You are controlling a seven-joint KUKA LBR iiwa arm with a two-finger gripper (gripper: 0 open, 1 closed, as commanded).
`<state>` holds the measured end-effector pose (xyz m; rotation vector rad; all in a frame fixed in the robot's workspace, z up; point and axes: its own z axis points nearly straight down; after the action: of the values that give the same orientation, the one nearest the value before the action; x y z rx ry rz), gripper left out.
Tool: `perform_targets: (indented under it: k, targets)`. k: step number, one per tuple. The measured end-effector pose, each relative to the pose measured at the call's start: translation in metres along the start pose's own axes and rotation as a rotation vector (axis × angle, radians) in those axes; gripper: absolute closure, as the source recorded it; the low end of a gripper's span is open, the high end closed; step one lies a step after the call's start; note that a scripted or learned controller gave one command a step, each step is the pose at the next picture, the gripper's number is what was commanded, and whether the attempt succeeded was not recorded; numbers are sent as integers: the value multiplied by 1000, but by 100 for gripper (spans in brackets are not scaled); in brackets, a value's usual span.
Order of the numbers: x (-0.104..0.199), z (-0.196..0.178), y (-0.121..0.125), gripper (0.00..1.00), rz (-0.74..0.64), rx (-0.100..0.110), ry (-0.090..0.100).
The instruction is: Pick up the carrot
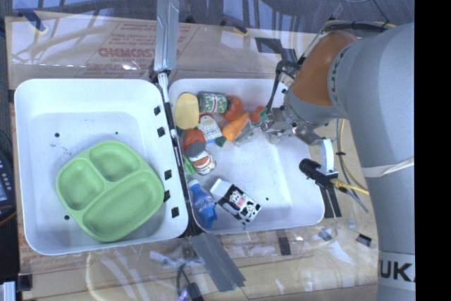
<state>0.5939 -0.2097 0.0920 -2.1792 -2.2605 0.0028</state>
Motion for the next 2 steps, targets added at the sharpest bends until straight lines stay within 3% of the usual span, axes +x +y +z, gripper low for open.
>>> perform_targets:
  k: [1,2]
  targets:
    - [64,-1,41,0,-29,-2,2]
    - [44,-63,66,0,-19,-4,-1]
